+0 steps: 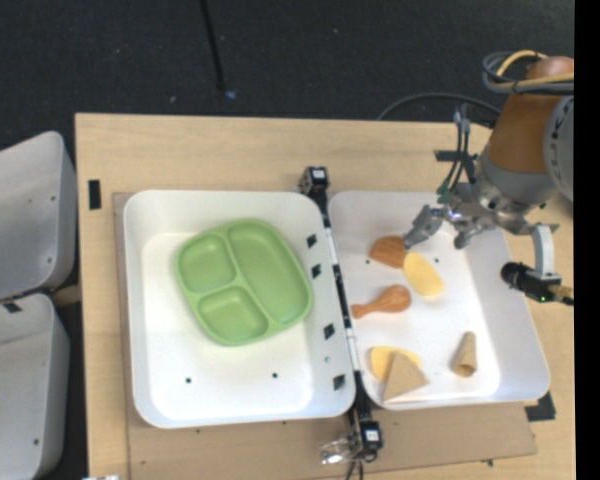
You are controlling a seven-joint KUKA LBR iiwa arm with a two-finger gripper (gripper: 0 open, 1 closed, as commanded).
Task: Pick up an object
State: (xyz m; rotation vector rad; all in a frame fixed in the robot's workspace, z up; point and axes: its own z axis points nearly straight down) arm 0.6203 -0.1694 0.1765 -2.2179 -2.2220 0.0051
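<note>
In the right bin (500,368) lie several toy foods. A brown piece (387,252) sits near the bin's upper left, with a yellow oval piece (424,275) just to its right. Below them is an orange drumstick (382,302). Near the front edge a yellow wedge (381,360) touches a tan wedge (404,376), and a small tan cone (465,353) lies to their right. My gripper (444,232) hovers over the bin's upper part, open, with nothing between its fingers. Its left fingertip (419,231) is just above and right of the brown piece.
The left bin (150,368) holds a green three-compartment plate (242,281). A black-clipped divider (332,278) separates the two bins. Cables run behind the arm at the upper right, and grey chairs (20,218) stand to the bench's left.
</note>
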